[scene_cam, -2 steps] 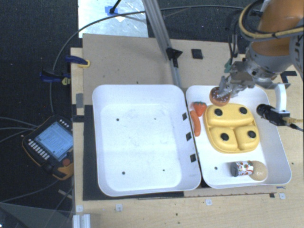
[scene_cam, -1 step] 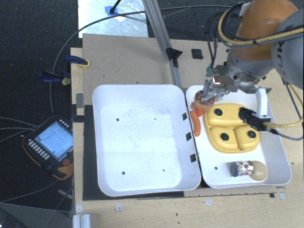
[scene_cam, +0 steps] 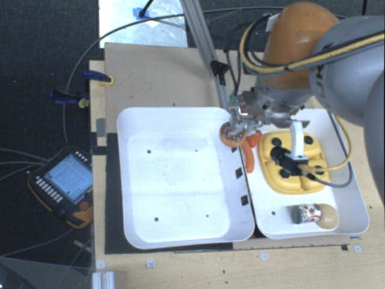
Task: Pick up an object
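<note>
My gripper [scene_cam: 236, 127] hangs over the ridge between the two bins, at the far end. A small round brown and orange piece [scene_cam: 230, 136] sits right at its fingertips, between the fingers [scene_cam: 240, 120], and overlaps the left bin's right rim. The gripper is shut on it. In the right bin [scene_cam: 355, 212], just right of the gripper, lies an orange carrot-like piece [scene_cam: 248, 156]. Beside that lies a yellow moulded toy [scene_cam: 301, 176] with black spots, partly hidden by the wrist. A small printed can with a tan end [scene_cam: 314, 215] lies near the front.
The left bin [scene_cam: 174, 173] shows bare white floor. A teach pendant [scene_cam: 65, 182] lies on the floor at the left. Blue clamps [scene_cam: 96, 77] grip the bench's left edge. A metal pole [scene_cam: 201, 32] slants down behind the bins.
</note>
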Controlling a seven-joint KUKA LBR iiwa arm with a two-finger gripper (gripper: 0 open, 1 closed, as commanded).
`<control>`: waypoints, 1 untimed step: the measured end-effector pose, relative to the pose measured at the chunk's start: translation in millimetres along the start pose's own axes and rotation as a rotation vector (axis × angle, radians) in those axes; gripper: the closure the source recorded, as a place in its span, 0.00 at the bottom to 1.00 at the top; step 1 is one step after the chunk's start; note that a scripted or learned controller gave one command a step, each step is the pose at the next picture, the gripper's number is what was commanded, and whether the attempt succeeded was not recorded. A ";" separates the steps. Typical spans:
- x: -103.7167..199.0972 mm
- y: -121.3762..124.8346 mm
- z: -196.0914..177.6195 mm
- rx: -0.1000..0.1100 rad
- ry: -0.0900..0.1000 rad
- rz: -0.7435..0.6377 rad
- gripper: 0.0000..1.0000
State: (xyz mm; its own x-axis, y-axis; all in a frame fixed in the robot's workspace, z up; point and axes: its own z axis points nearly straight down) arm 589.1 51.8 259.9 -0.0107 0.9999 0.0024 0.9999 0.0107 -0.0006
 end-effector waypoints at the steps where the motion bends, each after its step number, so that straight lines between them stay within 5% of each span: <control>1: 52.9 -5.3 30.5 0.002 0.000 0.001 1.00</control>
State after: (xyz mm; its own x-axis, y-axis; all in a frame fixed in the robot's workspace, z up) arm 583.2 104.7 229.6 -0.0100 0.9999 0.0020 0.9999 0.0100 -0.0022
